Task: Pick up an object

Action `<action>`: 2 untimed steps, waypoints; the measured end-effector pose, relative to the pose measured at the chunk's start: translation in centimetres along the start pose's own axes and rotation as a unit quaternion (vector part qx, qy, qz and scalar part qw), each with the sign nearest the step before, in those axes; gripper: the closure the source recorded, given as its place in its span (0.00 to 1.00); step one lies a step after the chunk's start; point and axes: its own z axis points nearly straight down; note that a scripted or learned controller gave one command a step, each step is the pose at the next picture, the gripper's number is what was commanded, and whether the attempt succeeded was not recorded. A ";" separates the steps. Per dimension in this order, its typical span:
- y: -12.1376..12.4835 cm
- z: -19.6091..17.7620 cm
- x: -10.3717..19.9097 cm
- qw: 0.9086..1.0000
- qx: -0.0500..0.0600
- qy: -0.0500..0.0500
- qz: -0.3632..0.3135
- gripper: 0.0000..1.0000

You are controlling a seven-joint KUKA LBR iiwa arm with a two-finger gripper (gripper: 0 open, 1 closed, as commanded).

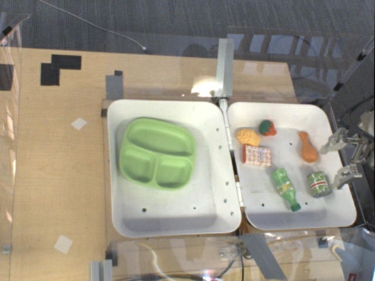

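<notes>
Pale wooden bench under dark carpet, carrying two white bins side by side. Found the pincer [340, 158] at the outer rim of the right bin [293, 111], spread wide, with nothing between its fingers. Judged the task barely begun: nothing lifted, everything lying flat on the bin floor, and the reach, the closing and the raise all left to do.

Noted the small can [319, 184] just beside one finger, a little inward from it, and the orange club-shaped piece [307, 147] just inward of the other finger, neither one touched. Took these two as the likeliest picks, being nearest. Saw the green bottle [285, 189] lying on its side beyond the can, further from the pincer. Made out the red-and-white checked packet [258, 156], the yellow lump [248, 137] and the red-and-green round piece [268, 127] further off again, toward the divider. Spotted the green sectioned plate [157, 153] well apart, in the left bin [170, 221].

Looked for writing: caught a red band on the can and a pale label on the bottle, but could read no brand or word on either, being too small.
</notes>
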 end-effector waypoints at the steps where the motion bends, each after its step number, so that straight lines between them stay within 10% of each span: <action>1: 1.2 12.7 -3.0 0.994 -0.001 0.004 0.111 0.00; 2: 5.6 16.0 -7.7 0.965 -0.001 -0.003 0.262 0.00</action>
